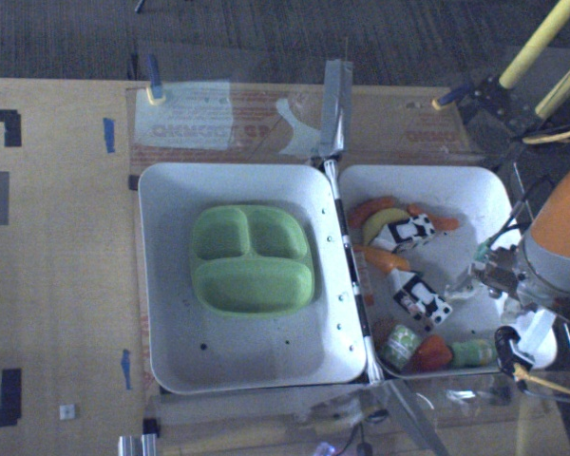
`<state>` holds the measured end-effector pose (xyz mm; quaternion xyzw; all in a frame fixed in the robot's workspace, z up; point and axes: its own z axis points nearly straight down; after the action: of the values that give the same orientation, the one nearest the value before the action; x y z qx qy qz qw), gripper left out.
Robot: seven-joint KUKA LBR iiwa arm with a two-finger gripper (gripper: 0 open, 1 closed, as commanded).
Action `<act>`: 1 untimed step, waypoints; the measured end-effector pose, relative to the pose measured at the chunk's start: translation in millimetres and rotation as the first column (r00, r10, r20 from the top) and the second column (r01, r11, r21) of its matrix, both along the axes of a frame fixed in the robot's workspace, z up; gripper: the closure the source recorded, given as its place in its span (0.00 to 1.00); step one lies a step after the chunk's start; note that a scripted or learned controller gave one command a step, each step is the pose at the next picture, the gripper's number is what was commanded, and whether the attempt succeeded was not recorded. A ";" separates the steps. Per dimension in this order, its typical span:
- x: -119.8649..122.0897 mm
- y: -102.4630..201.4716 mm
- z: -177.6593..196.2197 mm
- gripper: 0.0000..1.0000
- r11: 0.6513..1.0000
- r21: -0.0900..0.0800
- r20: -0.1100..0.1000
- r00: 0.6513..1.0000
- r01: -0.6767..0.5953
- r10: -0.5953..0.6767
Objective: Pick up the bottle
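Hanging at the right side of the right bin [475,183], the gripper [483,275] is too blurred and small to tell its state (the arm's orange band [562,218] sits just above it). Near the bin's front wall lies the green bottle [473,352], apart from the gripper, beside a red toy [434,351] and a green can [400,346]. A green divided plate [252,258] rests in the left bin [171,331].

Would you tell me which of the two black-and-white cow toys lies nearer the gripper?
The lower cow toy, beside the red item; the other cow toy sits farther up the right bin.
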<state>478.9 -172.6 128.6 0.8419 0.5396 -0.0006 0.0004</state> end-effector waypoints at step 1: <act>1.0 -7.3 64.7 0.00 0.999 0.001 0.000 0.999 0.032 -0.032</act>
<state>479.9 -179.9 193.3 0.8504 0.5262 -0.0003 0.0001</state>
